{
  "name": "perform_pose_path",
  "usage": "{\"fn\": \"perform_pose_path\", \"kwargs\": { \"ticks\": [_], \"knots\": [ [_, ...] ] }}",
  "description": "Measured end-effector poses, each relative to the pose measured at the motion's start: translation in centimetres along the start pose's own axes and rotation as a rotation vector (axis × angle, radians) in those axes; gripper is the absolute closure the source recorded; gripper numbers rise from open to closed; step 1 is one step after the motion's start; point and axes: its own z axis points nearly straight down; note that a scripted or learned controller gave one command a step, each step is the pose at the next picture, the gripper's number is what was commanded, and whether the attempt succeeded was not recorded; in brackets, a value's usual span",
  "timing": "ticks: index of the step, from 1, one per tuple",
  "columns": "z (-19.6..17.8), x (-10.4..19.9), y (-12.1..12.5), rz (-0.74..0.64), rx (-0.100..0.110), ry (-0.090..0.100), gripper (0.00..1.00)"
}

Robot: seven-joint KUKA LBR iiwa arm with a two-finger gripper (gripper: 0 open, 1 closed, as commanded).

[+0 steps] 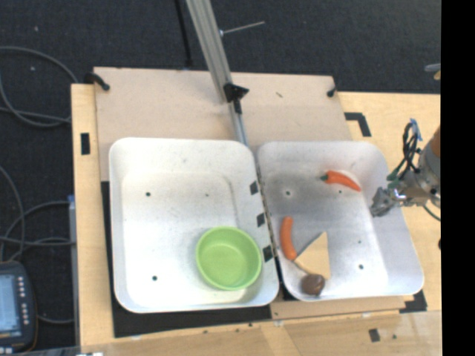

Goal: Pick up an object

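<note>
Scanning from largest to smallest, with a guess at why each thing sits where it does:

Desk (178,102): a pale board carrying both bins side by side, so the arm can reach either from the right.

Left bin (148,176): shallow, white, holding one thing in its near right corner.

Right bin (386,251): shallow, white, holding the smaller pieces; its rim keeps loose things from rolling off.

Metal post (208,35): slanting down from the far edge to the gap between the bins, likely a mount.

Green bowl (228,256): upright in the left bin, open side up; wide and round, probably awkward to pinch.

Tan wedge (318,252): lying flat in the right bin, near side.

Near carrot (287,237): orange, lying just left of the wedge, touching or nearly touching it.

Far carrot (342,179): orange, at the far right of the right bin, apart from the others, so likely the easiest target.

Brown lump (312,284): at the near edge, against the wedge's tip.

Gripper (381,202): hovering at the right bin's right rim, near the far carrot, nothing seen in it.

Fingers: too small and blurred; I cannot tell whether they stand apart or together.
</note>
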Motion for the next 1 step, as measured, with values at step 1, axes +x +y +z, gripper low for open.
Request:
{"fn": "perform_pose_path", "kwargs": {
  "ticks": [1],
  "knots": [
    [-5.43,-0.13,0.25,-0.001,0.001,0.001,1.00]
  ]
}}
